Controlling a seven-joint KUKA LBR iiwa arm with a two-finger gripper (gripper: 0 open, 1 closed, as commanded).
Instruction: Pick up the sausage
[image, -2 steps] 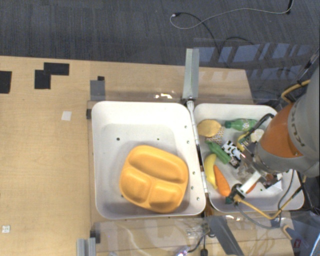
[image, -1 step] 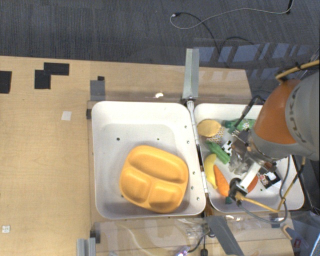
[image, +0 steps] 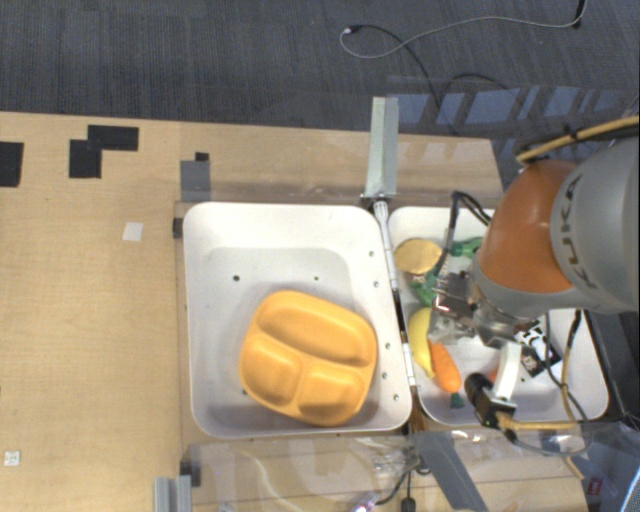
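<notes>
the arm (image: 560, 240) reaches over the right bin (image: 590, 400), hiding much of it. the gripper (image: 470, 315) hangs low near that bin's left wall; whether it is open or shut, and whether it has anything, cannot be told. no sausage can be made out with certainty. along the left wall lie a round tan piece (image: 418, 256), a green piece (image: 432, 290), a banana (image: 420, 328) and a carrot (image: 446, 368). a yellow tray (image: 308, 357) fills the left bin's (image: 215, 250) lower half.
</notes>
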